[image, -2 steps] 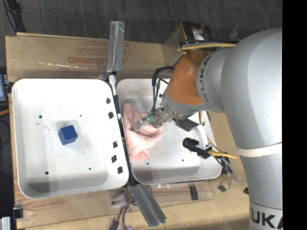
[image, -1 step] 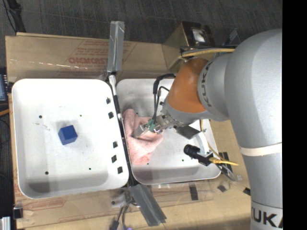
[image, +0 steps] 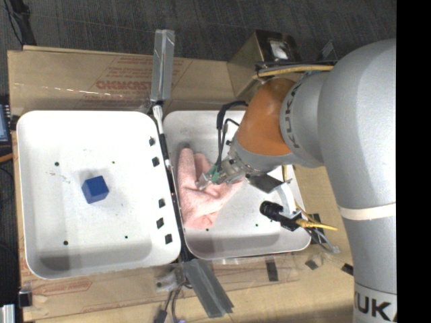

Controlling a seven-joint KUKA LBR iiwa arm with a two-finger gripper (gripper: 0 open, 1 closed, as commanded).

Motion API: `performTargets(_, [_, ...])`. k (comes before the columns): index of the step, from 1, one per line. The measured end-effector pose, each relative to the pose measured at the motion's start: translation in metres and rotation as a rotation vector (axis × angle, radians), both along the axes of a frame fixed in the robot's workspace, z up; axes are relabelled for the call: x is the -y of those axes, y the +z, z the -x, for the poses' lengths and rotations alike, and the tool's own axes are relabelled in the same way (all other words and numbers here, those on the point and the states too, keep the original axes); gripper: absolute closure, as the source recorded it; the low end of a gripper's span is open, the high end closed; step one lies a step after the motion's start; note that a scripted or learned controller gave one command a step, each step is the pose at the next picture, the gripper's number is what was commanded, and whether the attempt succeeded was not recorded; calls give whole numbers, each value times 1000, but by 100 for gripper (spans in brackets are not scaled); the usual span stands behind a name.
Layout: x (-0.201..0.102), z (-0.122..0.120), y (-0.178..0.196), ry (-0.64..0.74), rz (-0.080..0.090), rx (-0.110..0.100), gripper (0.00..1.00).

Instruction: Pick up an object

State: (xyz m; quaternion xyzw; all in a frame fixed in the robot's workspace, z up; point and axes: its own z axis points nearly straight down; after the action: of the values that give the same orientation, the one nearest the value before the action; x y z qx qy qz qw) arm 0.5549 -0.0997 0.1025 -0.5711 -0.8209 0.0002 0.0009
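Pink, soft and rumpled, the cloth [image: 202,192] lies along the left side of the right bin [image: 269,244], and I see the gripper [image: 214,177] pressed onto it. I read "KUKA" on the smooth grey arm [image: 350,113]; a blue cube [image: 95,188] sits in the left bin [image: 40,247].

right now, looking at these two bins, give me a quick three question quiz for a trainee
1. True or false: the blue cube lies in the same bin as the pink cloth.
2. Which bin is the gripper over? A) left bin B) right bin
3. Fill in: the gripper is down at the ____ cloth.

Key
1. False: the cube sits in the left bin and the cloth in the right bin.
2. B
3. pink
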Motion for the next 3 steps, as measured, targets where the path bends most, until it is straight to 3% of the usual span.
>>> performTargets(1, [1,0,0,0,1,0,0])
performTargets(2, [2,13,-9,-33,1,2,0])
performTargets(3, [1,13,0,-30,0,1,100])
